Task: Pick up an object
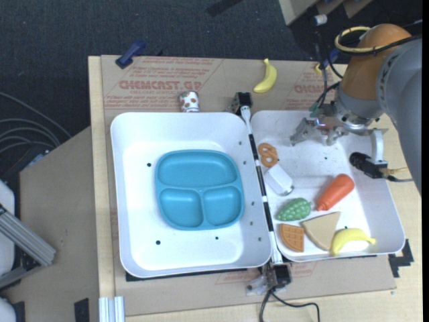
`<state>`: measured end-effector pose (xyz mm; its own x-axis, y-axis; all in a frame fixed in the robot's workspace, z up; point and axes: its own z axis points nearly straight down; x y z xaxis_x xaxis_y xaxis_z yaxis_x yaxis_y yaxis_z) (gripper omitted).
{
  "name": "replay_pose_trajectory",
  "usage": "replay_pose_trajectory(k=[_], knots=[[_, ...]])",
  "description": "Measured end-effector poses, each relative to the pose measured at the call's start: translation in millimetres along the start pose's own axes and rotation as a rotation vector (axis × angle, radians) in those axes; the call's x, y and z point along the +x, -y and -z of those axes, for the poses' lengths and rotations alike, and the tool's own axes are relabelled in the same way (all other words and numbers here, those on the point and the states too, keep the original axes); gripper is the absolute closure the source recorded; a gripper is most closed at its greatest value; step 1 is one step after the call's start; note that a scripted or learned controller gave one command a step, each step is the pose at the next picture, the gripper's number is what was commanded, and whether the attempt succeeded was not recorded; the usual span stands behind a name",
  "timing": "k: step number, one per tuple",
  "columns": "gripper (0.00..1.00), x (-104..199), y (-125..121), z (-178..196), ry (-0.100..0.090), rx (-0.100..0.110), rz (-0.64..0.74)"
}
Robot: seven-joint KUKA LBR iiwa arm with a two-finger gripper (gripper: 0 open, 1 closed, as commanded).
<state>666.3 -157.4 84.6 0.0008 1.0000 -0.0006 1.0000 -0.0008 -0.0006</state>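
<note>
My gripper (315,131) hangs over the far end of the right bin (385,210), its fingers spread open with nothing between them. In front of it lie a brown pretzel (268,154) and a white block (277,178) by the bin's left wall. An orange carrot (334,192) lies mid-bin. At the near end sit a green leafy piece (293,210), a waffle (291,237), a tan bread wedge (320,228) and a yellow banana (352,239).
The left bin (127,180) holds a blue divided plate (199,188). On the board behind the bins lie another yellow banana (266,78), a small patterned cup (190,100) and a blue object (130,54).
</note>
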Motion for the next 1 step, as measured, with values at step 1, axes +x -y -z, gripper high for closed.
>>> replay_pose_trajectory(k=[1], knots=[[1.00,0.4,-1.0,10.9,0.001,-0.003,0.001]])
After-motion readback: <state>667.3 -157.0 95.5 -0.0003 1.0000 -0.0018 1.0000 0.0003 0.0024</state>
